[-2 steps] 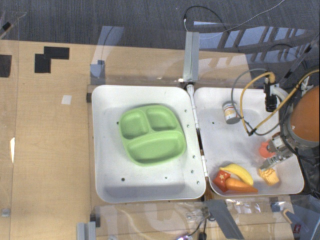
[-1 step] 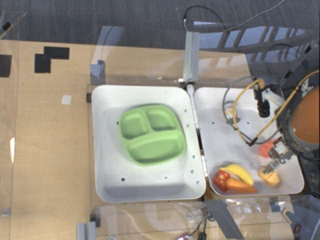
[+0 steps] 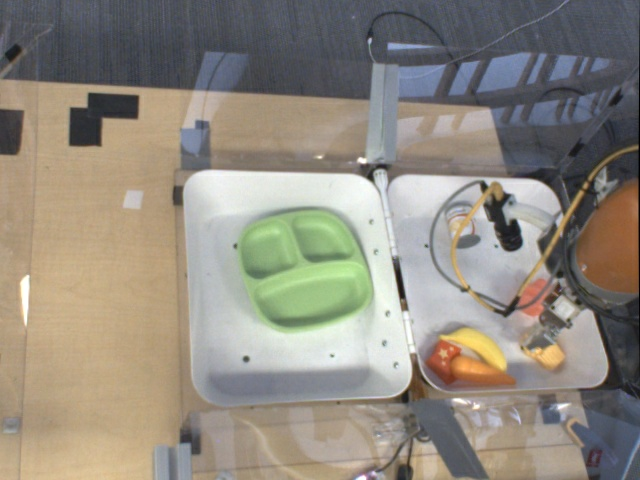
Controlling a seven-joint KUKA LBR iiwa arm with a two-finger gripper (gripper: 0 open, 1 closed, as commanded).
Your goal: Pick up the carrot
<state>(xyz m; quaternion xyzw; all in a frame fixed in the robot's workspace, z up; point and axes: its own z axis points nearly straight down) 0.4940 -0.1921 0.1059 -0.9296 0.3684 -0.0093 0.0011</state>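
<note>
The carrot (image 3: 482, 372) is a short orange piece lying near the front edge of the right bin (image 3: 430, 268). It touches a yellow banana (image 3: 478, 346) just behind it and a red piece of toy fruit (image 3: 443, 354) on its left. My gripper (image 3: 555, 310) hangs low over the right side of the same bin. It sits to the right of the carrot and a little behind it, apart from it, and nothing is visibly held in it. The arm's orange band (image 3: 612, 250) fills the right edge.
A yellow block (image 3: 546, 353) lies right below the gripper, and a small pink-red thing (image 3: 533, 294) is beside it. The left bin (image 3: 215, 288) holds a green divided plate (image 3: 303, 268). A ridge separates the two bins.
</note>
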